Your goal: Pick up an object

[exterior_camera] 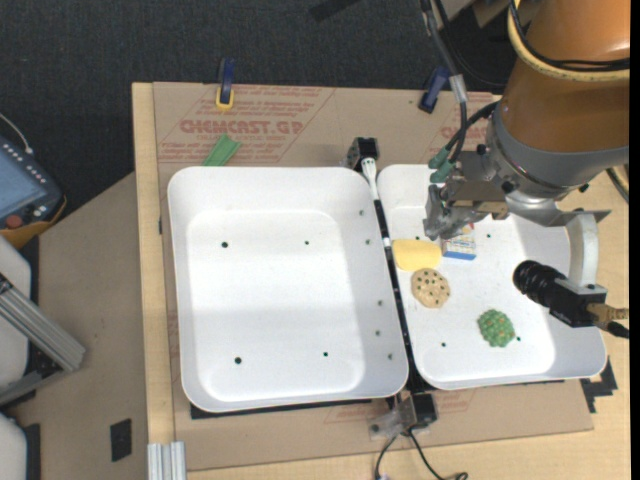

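Gripper, grip state cannot tell, near shallow white right bin's left rim, beside pale yellow block.

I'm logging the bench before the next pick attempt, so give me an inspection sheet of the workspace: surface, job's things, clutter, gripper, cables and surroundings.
Surface: cardboard sheet under the left bin and the right bin.
Job's things: all in the right bin: yellow block, cookie, green lump, small box.
Clutter: green strip on the cardboard behind the left bin; nothing seen in the left bin.
Gripper: gripper hangs just over the small box; grip cannot be told.
Cables: black cable at the front edge.
Surroundings: dark carpet; yellow clamp and blue clamp on the cardboard's back edge.
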`<action>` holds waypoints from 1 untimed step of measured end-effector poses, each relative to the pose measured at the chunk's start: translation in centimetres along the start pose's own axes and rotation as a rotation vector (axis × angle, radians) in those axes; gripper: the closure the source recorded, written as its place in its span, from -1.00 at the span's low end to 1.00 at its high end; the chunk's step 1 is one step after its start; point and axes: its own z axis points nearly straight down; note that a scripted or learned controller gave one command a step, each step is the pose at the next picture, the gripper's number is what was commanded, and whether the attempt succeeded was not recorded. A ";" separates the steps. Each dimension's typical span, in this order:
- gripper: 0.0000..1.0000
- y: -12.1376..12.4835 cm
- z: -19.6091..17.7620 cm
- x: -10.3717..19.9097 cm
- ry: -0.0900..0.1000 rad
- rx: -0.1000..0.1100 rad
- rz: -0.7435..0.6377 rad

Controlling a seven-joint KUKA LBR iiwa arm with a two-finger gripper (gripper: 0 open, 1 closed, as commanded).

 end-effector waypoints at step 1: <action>1.00 -0.5 3.2 1.7 -0.001 0.015 0.001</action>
